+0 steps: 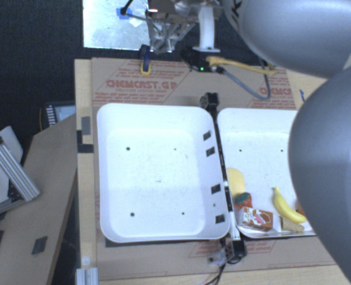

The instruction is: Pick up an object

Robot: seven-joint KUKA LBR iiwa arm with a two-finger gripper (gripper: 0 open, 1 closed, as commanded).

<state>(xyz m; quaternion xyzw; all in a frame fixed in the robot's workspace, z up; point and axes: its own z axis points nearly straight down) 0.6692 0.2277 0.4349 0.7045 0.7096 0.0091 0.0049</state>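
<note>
In the right bin [255,138], near its front edge, lie a yellow banana [287,206], a round pale yellow fruit [235,180], a small red item [243,199] and a red and white packet [256,219]. My gripper [163,40] hangs high above the bench's far edge, beyond the left bin [157,129] and far from these objects. I see nothing in it. The grey arm [329,159] hides the right part of the right bin.
Both bins rest on a brown cardboard sheet [133,83]. A black clip strip [215,159] runs along the wall between them. A small yellow and blue clamp [145,61] stands behind the left bin. An aluminium rail [6,159] leans at the left.
</note>
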